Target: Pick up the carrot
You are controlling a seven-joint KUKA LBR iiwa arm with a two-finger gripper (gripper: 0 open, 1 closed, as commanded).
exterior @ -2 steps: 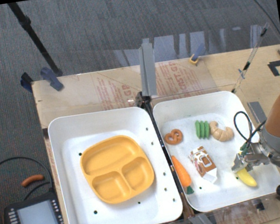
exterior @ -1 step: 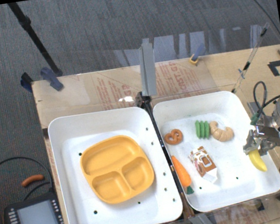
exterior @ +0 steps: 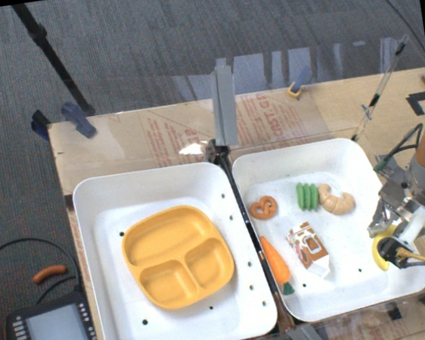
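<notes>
Carrot [exterior: 275, 262], orange with a green stub at its lower end, lies in the right bin [exterior: 305, 148] close along the left wall, at lower centre of the frame. Its long axis runs nearly top to bottom, leaning slightly right. The gripper [exterior: 386, 219] hangs at the same bin's right rim, near the frame's right edge, so the carrot lies to its left and a little lower, across the bin floor. Whether the gripper is released or clenched cannot be told. A small printed carton [exterior: 308, 244] sits between the two, just beside the carrot, and any reach would likely pass over it.
</notes>
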